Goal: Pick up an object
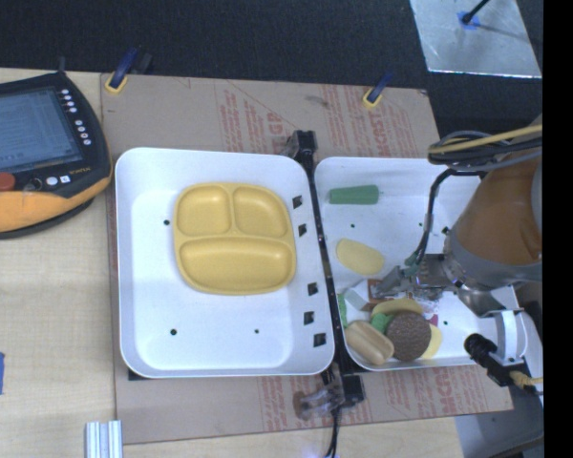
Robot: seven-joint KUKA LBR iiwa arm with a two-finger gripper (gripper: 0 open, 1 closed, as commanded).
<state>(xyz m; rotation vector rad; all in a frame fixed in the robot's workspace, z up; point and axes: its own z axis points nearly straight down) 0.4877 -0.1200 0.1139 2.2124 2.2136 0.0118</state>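
The arm (497, 222) is reaching in from the right edge of the worktop (48, 332) and hanging over the right bin (401, 175). Its gripper (411, 280) is sitting low over the middle of that bin, just above a cluster of toy food; whether it is open or closed cannot be told, and nothing is visibly caught in it.

The pickable things are all lying in the right bin. A green bar (352, 195) is resting near the bin's far edge, well apart from the gripper. A pale yellow oval piece (360, 256) is lying just left of the gripper. Crowding the near edge are a tan bun-like piece (369, 342), a dark brown round piece (408, 335) touching it, and a yellow banana-like piece (398, 306) just behind them, directly under the gripper. A small green scrap (378, 322) is wedged among these.

The left bin (143, 256) is holding a yellow divided plate (235, 237) toward its far side. A teach pendant (38, 151) is lying at the worktop's left edge. Clamps (304, 146) are joining the bins between them.
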